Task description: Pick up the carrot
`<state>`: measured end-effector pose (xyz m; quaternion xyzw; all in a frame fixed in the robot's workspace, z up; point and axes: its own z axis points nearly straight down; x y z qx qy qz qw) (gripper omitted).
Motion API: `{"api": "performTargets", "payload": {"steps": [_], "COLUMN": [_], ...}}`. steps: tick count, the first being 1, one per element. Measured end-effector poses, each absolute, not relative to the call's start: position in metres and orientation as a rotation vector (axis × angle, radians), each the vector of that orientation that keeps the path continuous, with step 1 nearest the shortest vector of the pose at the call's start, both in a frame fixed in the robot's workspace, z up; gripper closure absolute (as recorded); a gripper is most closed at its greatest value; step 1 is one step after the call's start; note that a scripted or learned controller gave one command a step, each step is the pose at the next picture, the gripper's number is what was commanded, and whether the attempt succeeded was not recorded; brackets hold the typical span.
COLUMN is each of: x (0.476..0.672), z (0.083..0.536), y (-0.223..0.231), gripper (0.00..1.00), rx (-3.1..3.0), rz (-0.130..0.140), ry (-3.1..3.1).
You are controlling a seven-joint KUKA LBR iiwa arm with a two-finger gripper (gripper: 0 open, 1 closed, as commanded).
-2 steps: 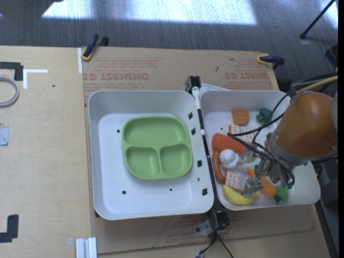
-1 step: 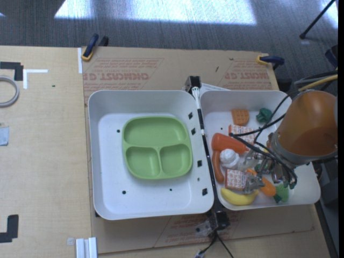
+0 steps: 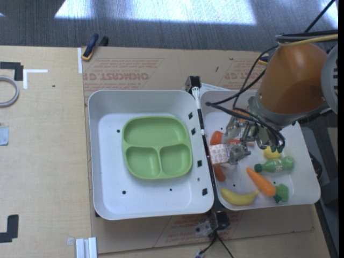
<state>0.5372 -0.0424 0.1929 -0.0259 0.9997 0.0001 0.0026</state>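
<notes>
Carrot first: one orange toy carrot with a green leafy top point(image 3: 264, 183) lies flat in the right-hand shallow white bin point(image 3: 307, 190), toward its front right corner. Its long axis runs on a diagonal, the narrow orange tip pointing up and left toward the bin's middle, the green end down and right near the front rim.

Two white bins sit side by side. The left-hand white bin point(image 3: 102, 160) holds one light green plastic plate with three compartments point(image 3: 157, 147). In the right bin, besides the carrot, lie one yellow toy banana point(image 3: 239, 196) by the front rim, one green toy bottle with a pale label point(image 3: 276, 165) just above the carrot, one small yellow piece point(image 3: 272, 153) beside that bottle, and a red-and-white packet point(image 3: 218, 153) against the left wall.

One grey arm with the orange band point(image 3: 294, 79) reaches in from the right, bent down over the right bin. Its gripper point(image 3: 239, 144) hangs above the bin's middle, apart from the carrot, amid cables; whether its jaws are open or closed, I cannot tell.
</notes>
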Motion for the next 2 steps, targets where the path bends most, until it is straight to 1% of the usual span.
{"api": "performTargets", "payload": {"steps": [1, 2], "x": [0.5248, 0.5249], "z": [0.142, 0.1421], "y": [-0.1306, -0.1304], "gripper": [1.0, 0.0], "rx": [-0.246, -0.246], "rz": [0.0, 0.001], "ry": [3.129, 3.129]}}
